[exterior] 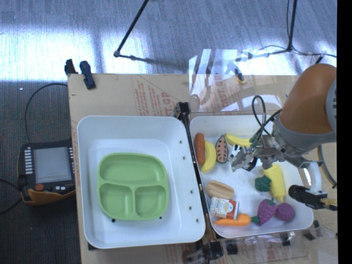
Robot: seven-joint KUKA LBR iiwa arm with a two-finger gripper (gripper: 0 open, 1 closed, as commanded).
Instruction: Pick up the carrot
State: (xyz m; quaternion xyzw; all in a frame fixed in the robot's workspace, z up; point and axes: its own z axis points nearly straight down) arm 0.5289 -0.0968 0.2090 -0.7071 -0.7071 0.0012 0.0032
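1. Far to the left of the gripper (242, 162), the left bin (88, 142) holds a green divided plate (132, 186); we have no business there.
2. Nearer on its left, in the right bin (306, 220), lie a hot dog (199, 145), a banana (209, 155) and a watermelon slice (221, 149).
3. The carrot (233, 221) lies flat well below the gripper and slightly to its left, near the bin's front wall, with a small juice carton (224, 207) touching its upper side and a bread roll (220, 190) above that.
4. The gripper hovers over the bin's middle with its fingers spread and nothing between them.
5. We judge the reach has not yet begun. To do it well, we should bring the tool over the carrot's thick middle, turn the fingers across its long axis, and descend so neither finger lands on the carton.
6. To the gripper's lower right sit corn (276, 182) and purple grapes (267, 210); the grapes lie just beside the carrot's tip, so we should grasp away from that end.
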